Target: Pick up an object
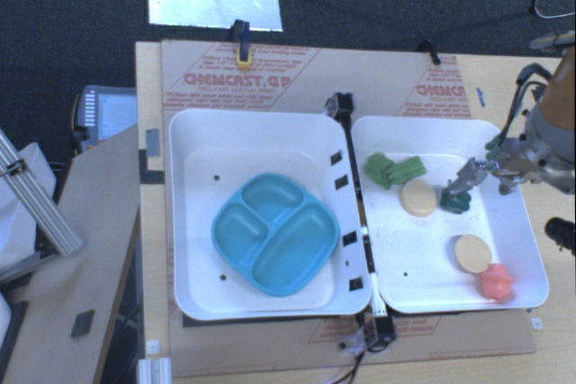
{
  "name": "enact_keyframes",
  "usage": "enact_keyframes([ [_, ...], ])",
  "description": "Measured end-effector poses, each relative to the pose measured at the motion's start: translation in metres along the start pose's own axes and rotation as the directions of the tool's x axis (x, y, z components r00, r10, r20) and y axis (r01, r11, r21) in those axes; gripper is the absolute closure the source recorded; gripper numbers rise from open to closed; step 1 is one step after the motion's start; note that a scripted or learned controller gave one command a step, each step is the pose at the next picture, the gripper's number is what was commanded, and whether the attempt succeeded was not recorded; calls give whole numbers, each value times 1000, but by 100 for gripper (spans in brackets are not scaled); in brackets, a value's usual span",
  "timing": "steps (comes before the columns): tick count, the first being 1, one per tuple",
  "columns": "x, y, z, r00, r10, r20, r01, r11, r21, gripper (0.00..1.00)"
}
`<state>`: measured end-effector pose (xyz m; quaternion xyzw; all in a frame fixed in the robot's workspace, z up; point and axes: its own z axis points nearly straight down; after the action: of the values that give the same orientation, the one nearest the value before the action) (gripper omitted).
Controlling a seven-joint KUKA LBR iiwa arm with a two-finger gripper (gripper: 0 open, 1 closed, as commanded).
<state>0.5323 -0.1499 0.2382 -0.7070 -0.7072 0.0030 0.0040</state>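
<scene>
Pink toy (496, 282) lies lowest in the right bin (423, 294) — pincer (461, 186) clenched on a teal piece (455, 200) — cardboard (270, 72) reads "CHEMCAST GP".

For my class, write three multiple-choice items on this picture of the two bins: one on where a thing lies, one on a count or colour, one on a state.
1. Where is the blue plate?
A. left bin
B. right bin
C. on the floor

2. How many round tan discs lie in the right bin?
A. none
B. two
C. five

3. How does the plate lie?
A. flat, compartments up
B. upside down
C. on edge against the wall

Answers:
1 A, it lies in the left bin.
2 B, one disc lies beside the green piece, and another beside the pink thing.
3 A, its three compartments face up.
</scene>
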Motion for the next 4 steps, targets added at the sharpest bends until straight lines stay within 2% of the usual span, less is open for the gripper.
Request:
enact_keyframes([
  [1, 0, 2, -6, 1000, -3, 2, 3, 1000, -11, 0],
  [2, 3, -1, 37, 1000, -1, 1, 1, 1000, -9, 0],
  [4, 4, 16, 138, 1000, -1, 1, 1, 1000, -8, 0],
])
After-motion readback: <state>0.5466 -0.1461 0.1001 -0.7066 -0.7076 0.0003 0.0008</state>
